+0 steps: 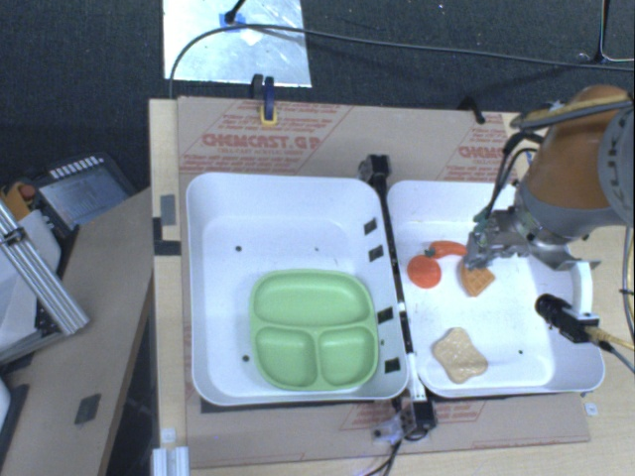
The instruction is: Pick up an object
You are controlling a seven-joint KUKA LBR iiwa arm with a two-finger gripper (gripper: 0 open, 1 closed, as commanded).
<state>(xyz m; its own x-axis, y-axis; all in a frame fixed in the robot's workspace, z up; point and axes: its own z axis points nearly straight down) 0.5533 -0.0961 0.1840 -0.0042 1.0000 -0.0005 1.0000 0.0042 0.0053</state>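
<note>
From above, the gripper [480, 262] hangs low in the right bin [516, 365], its tips just over a small orange-brown piece [478, 282]; whether they grip it I cannot tell. A red tomato-like toy [426, 271] lies beside them, a tan piece [458, 355] nearer the camera.

- Arm [580, 167]: cut off by the right edge of the camera view.
- Gripper [479, 261]: fingers too small and dark to tell their state.
- Orange-brown piece [478, 282]: upper part hidden beneath the gripper; contact cannot be told.
- Red-orange strip [446, 248]: right end hidden behind the gripper.
</note>
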